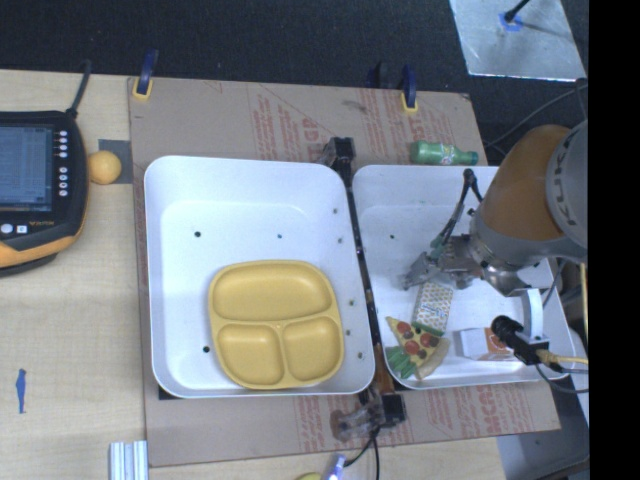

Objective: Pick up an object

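My gripper (425, 268) hangs low in the middle of the right white bin (400, 198), reaching in from the right under the grey and orange arm. Just below it, touching or nearly touching, is a small rectangular packet with a fine green-and-white pattern (433, 307). Whether the packet is held cannot be told. A toy pizza slice (411, 344) lies at the bin's front left. A small white-and-orange box (479, 343) rests at the front, to the right of the slice.
The left white bin (200, 198) holds a yellow divided plate (275, 323). A green bottle (443, 153) lies on the cardboard behind the right bin. An orange ball (103, 166) and a teach pendant (35, 193) sit on the bench at far left.
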{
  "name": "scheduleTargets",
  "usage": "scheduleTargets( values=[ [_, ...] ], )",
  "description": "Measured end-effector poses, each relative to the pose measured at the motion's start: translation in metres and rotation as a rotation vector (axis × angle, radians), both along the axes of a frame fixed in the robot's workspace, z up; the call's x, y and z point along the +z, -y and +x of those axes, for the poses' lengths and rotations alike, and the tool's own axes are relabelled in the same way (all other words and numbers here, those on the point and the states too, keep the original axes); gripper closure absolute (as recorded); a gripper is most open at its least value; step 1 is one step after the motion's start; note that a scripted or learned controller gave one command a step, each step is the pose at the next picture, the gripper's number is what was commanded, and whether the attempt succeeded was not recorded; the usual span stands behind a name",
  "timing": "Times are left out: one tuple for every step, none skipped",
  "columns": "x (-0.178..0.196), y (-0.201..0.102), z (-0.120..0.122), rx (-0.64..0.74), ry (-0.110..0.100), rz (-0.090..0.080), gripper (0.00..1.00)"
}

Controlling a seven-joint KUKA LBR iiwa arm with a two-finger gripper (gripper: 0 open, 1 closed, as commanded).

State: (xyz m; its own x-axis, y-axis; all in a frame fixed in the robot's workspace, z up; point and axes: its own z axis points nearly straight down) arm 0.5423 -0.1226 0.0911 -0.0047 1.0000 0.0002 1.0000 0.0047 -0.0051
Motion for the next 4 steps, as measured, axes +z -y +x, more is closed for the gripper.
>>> scheduleTargets(
  values=[
    [0.010, 0.001, 0.000, 0.003, -0.001, -0.001, 1.00],
    [0.157, 0.015, 0.026, -0.001, 0.005, -0.001, 1.00],
    [0.156, 0.015, 0.025, -0.001, 0.003, 0.000, 0.00],
    [0.100, -0.037, -0.040, 0.001, 0.000, 0.000, 0.00]
  ],
)
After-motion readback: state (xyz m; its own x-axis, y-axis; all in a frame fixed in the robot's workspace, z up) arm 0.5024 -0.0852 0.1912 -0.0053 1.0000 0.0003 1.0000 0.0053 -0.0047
